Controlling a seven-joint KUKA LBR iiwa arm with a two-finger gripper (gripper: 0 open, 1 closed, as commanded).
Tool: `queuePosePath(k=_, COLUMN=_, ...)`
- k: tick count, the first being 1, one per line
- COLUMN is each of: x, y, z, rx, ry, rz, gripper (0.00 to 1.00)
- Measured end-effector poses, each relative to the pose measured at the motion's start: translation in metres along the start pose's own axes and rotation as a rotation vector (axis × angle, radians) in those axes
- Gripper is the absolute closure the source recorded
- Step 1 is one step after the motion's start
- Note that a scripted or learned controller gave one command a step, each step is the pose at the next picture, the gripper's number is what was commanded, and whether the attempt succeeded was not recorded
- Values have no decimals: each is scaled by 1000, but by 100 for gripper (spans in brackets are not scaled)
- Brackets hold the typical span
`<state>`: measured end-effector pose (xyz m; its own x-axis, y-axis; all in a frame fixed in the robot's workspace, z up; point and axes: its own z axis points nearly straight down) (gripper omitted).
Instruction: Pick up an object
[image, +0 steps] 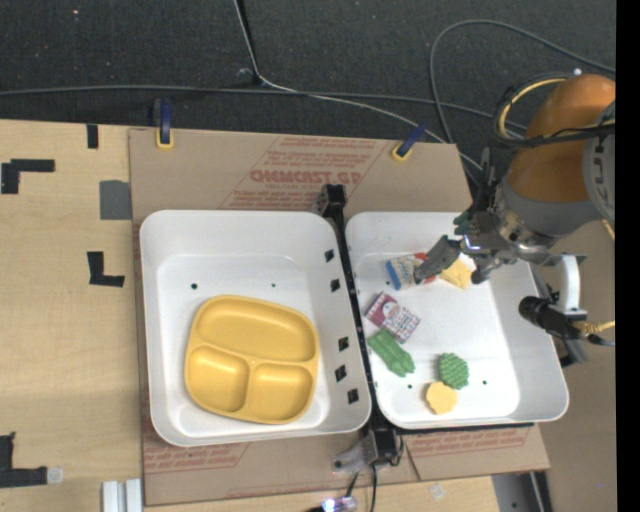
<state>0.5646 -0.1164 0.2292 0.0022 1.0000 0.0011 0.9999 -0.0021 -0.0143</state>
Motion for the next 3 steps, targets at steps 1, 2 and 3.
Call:
queuePosePath(k=1, x=0, y=2, z=-7, rx=-12, ry=-1, rz=-3, gripper=0)
queuePosePath(k=2, x=1, y=12, z=46, rx=-8, ry=-2, rz=-3, gripper=0)
queuePosePath(k=3, x=3, y=3, z=94, rx=-7, ry=-1, rz=-3, gripper=0)
